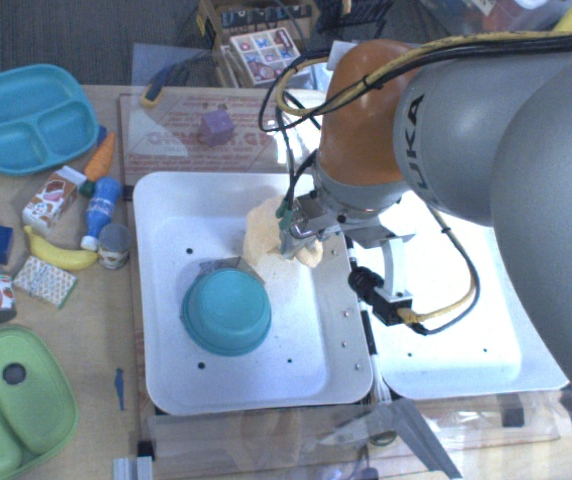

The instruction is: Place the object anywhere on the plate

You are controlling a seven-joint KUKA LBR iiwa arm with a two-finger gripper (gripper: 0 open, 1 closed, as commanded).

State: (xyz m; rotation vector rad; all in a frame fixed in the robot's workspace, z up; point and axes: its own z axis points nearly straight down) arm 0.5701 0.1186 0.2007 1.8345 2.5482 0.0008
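Observation:
A pale yellow plate [262,234] lies in the left white bin [166,218], toward its back right. The arm's wrist covers the plate's right part. My gripper [291,238] hangs low over the plate's right side, and its tip is seen from above against the yellow surface. A teal bowl [228,311] sits upside down in the middle of the same bin, just in front and to the left of the plate. A small grey piece [217,265] pokes out at the bowl's back edge.
The right bin [466,348] lies mostly under the arm, with a black and yellow cable [406,313] looping over the divide. Left of the bins lie a banana [58,251], a blue bottle [99,211], small boxes, a blue tray [31,118] and a green tray [11,398].

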